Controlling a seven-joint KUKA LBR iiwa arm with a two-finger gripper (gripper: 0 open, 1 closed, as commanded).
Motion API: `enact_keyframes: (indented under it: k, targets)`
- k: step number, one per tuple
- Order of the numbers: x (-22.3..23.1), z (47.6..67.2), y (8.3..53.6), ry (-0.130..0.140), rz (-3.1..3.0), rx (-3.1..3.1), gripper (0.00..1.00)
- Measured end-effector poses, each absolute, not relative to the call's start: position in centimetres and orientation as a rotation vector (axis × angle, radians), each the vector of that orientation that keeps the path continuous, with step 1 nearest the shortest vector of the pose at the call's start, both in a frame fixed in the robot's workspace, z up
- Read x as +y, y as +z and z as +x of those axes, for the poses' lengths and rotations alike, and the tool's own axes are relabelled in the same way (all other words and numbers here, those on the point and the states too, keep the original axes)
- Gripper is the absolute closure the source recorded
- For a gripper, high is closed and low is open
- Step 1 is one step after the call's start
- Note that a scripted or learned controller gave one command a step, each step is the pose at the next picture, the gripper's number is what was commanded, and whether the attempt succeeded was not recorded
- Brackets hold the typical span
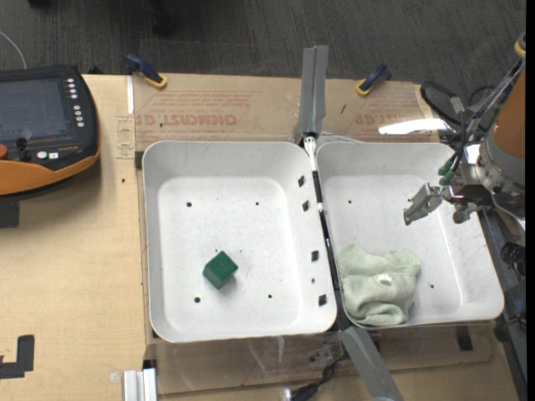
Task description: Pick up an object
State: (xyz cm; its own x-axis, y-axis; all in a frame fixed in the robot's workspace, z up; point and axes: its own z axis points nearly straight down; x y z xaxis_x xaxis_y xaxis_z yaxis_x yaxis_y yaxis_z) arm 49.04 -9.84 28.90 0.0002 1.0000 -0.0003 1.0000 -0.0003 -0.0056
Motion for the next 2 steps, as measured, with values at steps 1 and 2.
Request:
enact_keyframes:
  k: [1,2]
  targets:
    - [-3.2,47.7,18.9,0.009,-2.312,-2.121,0.00]
    - [4.9,47.7,18.9,0.009,-2.554,-1.826,0.00]
